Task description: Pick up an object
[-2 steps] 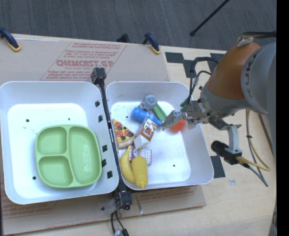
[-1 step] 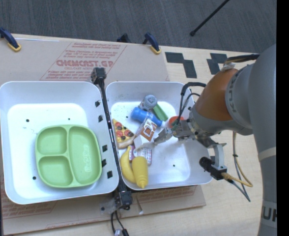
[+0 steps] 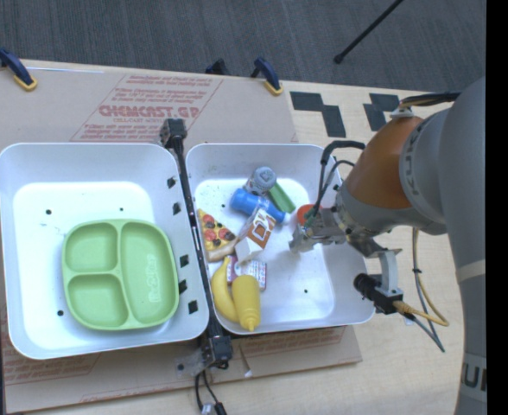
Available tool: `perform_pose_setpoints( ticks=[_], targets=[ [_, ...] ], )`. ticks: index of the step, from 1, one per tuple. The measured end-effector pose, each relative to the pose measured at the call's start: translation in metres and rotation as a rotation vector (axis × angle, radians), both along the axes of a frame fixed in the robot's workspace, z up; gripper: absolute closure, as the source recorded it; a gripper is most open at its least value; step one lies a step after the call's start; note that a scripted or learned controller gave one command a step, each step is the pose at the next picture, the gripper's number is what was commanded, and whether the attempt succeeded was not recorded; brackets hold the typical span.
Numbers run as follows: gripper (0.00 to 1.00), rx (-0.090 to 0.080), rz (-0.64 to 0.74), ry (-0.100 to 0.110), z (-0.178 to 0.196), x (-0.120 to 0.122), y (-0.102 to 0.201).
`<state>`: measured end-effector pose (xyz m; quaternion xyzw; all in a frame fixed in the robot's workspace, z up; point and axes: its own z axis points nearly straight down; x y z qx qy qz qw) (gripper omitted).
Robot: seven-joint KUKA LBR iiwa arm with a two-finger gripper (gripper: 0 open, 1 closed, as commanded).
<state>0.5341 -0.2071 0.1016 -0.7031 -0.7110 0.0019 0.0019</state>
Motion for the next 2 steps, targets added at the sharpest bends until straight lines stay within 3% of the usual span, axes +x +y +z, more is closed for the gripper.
perform_pose_setpoints(
  ticks=[1,2],
  targets=[
    [1.00,0.000,-0.006,-0.006,0.124,-0.057,0.032],
    [1.00,-0.001,-0.005,-0.007,0.169,0.024,-0.004]
  ],
)
